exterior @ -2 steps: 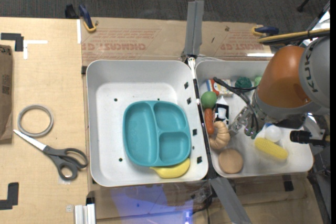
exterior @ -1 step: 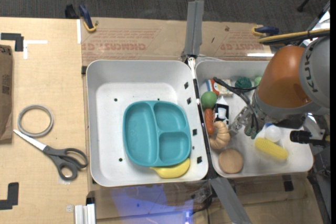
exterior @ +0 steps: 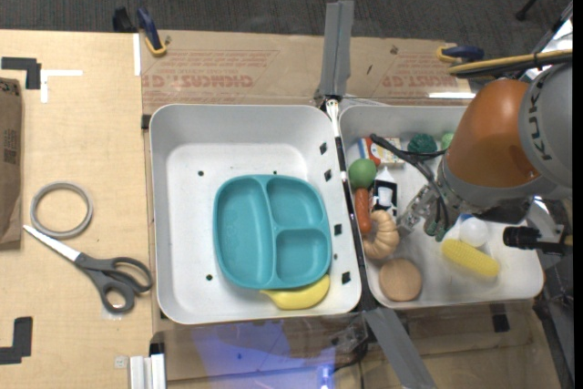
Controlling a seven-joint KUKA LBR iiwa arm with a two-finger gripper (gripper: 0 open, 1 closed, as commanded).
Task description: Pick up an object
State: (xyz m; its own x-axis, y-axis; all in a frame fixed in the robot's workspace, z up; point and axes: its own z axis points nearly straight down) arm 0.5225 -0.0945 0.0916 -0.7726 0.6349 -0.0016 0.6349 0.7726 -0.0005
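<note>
My gripper [exterior: 426, 214] hangs low inside the right bin [exterior: 519, 287], under the grey arm and its orange band [exterior: 492, 137]. It is just right of a tan croissant-shaped toy [exterior: 383, 234] and left of a yellow corn cob [exterior: 469, 258]. A tan round object [exterior: 399, 280] lies at the bin's front. A green ball [exterior: 363, 171] and an orange carrot-like piece [exterior: 364, 210] sit along the left wall. A white item [exterior: 475, 231] lies partly under the arm. A dark green object [exterior: 421, 144] is at the back.
The left bin [exterior: 173, 196] holds a teal divided plate [exterior: 273, 230] with a yellow banana [exterior: 298, 294] at its front edge. On the bench to the left lie scissors [exterior: 100, 271] and a roll of tape [exterior: 61, 208].
</note>
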